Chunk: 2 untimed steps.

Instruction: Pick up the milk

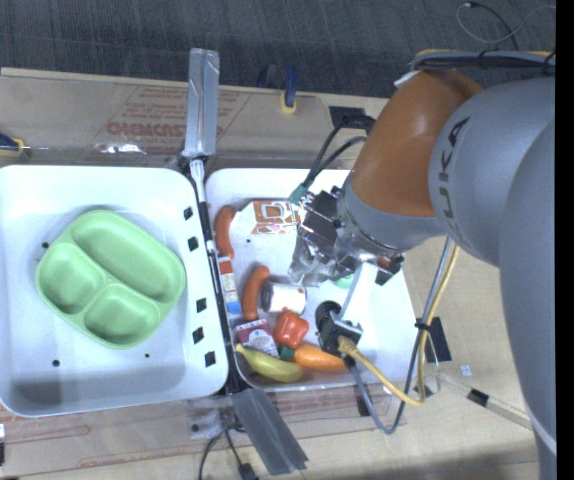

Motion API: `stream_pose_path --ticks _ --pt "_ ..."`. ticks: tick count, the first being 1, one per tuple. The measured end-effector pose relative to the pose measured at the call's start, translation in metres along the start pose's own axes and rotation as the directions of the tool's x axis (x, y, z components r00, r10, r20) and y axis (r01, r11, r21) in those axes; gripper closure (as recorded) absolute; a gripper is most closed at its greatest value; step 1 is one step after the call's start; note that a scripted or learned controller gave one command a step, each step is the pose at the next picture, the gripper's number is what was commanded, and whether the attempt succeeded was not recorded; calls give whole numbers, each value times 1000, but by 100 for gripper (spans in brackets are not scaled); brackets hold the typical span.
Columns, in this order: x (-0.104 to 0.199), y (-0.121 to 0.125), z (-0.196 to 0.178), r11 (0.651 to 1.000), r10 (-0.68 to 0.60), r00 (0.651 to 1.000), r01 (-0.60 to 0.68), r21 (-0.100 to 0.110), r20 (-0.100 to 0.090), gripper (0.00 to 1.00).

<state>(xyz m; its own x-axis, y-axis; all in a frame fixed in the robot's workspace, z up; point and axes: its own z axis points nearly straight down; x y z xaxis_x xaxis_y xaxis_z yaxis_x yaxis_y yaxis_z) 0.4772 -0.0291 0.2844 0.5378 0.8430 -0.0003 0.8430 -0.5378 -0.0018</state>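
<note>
Gripper [310, 265] low inside right bin [399, 313], whether clenched or released impossible to tell. Milk [287, 297], a small white carton, just below it, above red pepper [291, 328], beside sausage [255, 286]. Banana [270, 366] below pepper.

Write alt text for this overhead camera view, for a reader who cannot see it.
A grey and orange robot arm reaches from the right, its hand low over the right white bin of toy food: banana, red pepper, carrot, sausages. The left bin holds a green divided plate.
</note>
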Motion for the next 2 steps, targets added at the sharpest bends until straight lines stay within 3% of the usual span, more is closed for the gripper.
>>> stream_pose_path --ticks 1,2 --pt "0 0 0 1000 1 1000 -1 0 0 0" --pt "10 63 57 996 -85 996 85 3 3 0"
